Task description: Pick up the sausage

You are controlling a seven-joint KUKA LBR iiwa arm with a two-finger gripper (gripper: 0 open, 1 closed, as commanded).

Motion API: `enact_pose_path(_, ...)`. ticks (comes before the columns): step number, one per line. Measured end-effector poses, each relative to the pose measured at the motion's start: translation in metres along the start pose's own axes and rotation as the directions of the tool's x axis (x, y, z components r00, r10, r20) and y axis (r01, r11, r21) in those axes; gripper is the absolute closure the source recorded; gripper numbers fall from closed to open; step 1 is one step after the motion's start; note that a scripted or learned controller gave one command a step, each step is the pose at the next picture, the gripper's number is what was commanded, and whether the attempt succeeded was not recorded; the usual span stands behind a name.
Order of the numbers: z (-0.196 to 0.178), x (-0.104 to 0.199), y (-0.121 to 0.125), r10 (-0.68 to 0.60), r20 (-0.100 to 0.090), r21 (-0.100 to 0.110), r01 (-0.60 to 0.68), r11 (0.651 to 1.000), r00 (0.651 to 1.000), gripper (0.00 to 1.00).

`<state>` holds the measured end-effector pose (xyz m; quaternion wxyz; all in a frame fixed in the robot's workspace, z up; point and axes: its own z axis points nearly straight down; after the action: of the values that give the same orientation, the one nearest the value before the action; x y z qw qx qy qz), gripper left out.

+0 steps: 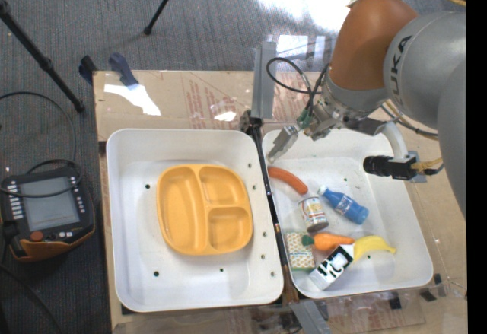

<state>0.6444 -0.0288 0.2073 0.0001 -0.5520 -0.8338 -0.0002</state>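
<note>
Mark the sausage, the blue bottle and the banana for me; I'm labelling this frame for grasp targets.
sausage (288, 179): camera view, middle of its orange body.
blue bottle (345, 205): camera view, middle of its blue body.
banana (374, 246): camera view, middle of its yellow curve.

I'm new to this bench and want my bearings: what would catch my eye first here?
The big grey arm with its orange band looms at upper right, its gripper hanging over the right white bin. Just below it lies the orange-red sausage, among a cluster of small toy foods. In the left white bin sits a bright yellow divided plate.
</note>
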Motion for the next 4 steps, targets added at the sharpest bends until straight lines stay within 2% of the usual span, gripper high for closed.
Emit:
enact_pose_path(1, 0.098, -0.045, -0.055, -0.114, -0.002, 0.002, 0.114, 0.994, 0.994, 0.00)
enact_pose_path(2, 0.088, -0.046, -0.054, -0.110, -0.002, 0.000, 0.110, 0.994, 0.994, 1.00)
enact_pose_path(3, 0.088, -0.045, -0.054, -0.111, -0.002, 0.000, 0.111, 0.994, 0.994, 0.00)
enact_pose_path(4, 0.120, -0.058, -0.026, -0.484, -0.001, -0.001, 0.484, 0.875, 0.875, 0.00)
